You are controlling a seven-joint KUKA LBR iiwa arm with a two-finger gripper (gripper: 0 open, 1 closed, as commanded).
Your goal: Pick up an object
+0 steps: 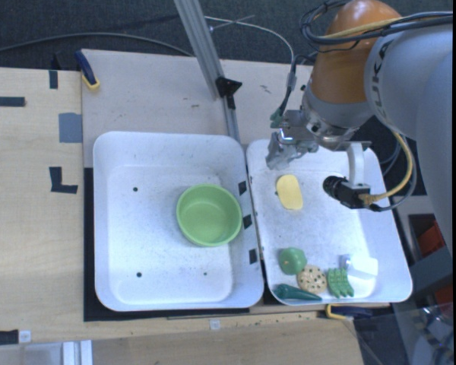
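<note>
The yellow oval piece [289, 192] lies flat on the floor of the right bin [365, 226], just below my fingertips and apart from them. It looks light, smooth and rounded, likely hard plastic, so I judge it slippery; I would pinch it across its narrow width, near the middle. My gripper [280, 157] hangs above its upper end with nothing between the fingers; I cannot tell how wide they stand. Farther off, along the bin's near edge, sit a green round piece [292, 260], a speckled cookie [311, 278] and other small toys. The green bowl [208, 214] rests in the left bin [129, 219].
</note>
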